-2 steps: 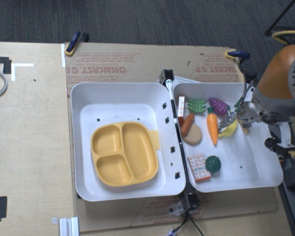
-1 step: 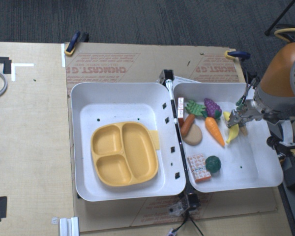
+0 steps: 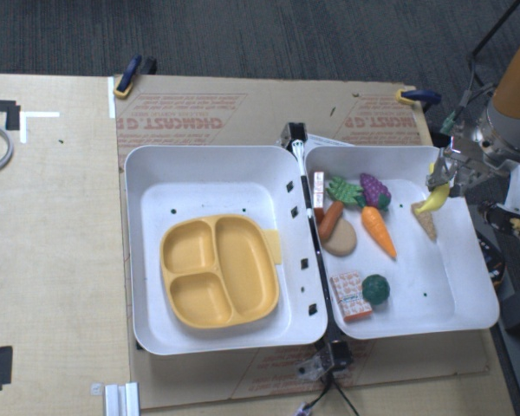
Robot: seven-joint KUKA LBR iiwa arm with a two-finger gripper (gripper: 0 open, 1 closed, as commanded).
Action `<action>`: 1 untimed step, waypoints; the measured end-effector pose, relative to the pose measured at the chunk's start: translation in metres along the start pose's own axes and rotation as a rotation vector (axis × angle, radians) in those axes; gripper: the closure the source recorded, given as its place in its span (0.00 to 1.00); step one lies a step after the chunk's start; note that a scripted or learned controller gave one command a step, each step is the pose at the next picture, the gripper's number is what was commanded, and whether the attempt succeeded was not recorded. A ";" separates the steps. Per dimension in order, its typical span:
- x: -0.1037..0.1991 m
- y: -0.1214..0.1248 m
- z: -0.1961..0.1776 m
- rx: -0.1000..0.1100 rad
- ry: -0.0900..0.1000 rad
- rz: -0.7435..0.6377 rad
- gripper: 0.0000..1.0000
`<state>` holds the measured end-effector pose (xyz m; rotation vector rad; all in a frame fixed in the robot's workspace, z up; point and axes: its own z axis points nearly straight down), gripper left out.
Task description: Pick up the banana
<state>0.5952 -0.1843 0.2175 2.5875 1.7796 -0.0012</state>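
Banana at the hand, far right of the right bin.

Camera view: the banana [image 3: 433, 200] hangs at the right bin [image 3: 468, 306]'s right wall, its upper end meeting the hand [image 3: 443, 173]. Whether the hand is pinching it or spread, I cannot tell. It appears raised above the bin floor, so the lift looks begun; a firm hold is unconfirmed. A carrot [image 3: 378, 230] lies nearby.
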 end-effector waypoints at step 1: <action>0.113 -0.043 0.015 0.003 0.001 -0.059 1.00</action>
